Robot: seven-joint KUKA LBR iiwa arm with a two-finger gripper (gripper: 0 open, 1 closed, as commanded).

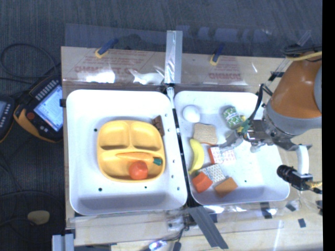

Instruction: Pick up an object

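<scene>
From my seat the right bin (pixel 272 184) has the pickable stuff bunched on its left side: white ball (pixel 190 113) up top, green can (pixel 233 116) lying tilted nearby, bread slice (pixel 205 134), banana (pixel 196 155) along the wall, red-white packet (pixel 221 155), orange blocks (pixel 213 183) lowest.

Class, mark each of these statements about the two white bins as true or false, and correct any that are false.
1. The yellow divided plate lies in the left bin. True.
2. The banana lies on the yellow plate. False: it lies in the right bin, near the divider.
3. A carrot and a tomato sit on the plate. True.
4. The white egg is in the left bin. False: it is in the right bin's upper left corner.
5. The gripper is over the right bin. True.
</scene>
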